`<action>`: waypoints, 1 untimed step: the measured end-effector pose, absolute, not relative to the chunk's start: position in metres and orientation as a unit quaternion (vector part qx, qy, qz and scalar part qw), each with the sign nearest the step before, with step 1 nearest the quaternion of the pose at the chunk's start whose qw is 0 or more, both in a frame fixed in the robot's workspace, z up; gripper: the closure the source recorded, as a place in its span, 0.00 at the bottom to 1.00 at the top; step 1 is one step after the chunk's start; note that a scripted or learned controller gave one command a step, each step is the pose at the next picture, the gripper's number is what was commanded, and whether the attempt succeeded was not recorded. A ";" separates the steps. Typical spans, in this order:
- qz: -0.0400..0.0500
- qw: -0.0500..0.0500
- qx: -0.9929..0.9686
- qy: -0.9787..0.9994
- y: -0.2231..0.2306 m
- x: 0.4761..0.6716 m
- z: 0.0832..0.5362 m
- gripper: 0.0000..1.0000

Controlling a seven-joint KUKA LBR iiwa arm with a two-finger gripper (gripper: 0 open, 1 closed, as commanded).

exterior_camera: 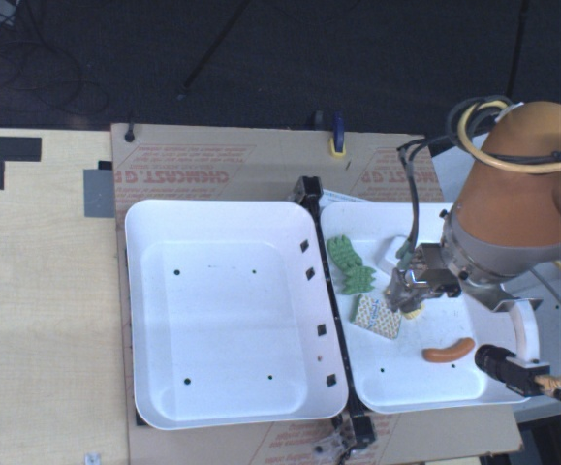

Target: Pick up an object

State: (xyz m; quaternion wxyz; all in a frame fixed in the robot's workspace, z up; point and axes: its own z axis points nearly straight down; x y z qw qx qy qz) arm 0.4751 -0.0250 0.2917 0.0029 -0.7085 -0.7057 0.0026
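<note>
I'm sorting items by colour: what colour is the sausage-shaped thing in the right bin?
The sausage-shaped thing is orange-red, seen clearly in the camera view.

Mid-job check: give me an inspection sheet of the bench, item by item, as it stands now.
Surface: bench board bearing a left bin and a right bin, side by side.
Job's things: in the right bin, a green knobbly object, a patterned square pad and an orange sausage-shaped object.
Clutter: left bin, nothing seen.
Grippers: gripper low over the right bin, beside the pad's right edge; finger state not readable.
Cables: black cable running down the arm to the wrist; loose cables on the dark floor, top left.
Surroundings: blue-and-yellow clamp at the board's far edge.
</note>
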 end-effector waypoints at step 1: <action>-0.002 -0.002 -0.705 -0.709 0.022 0.544 0.341 1.00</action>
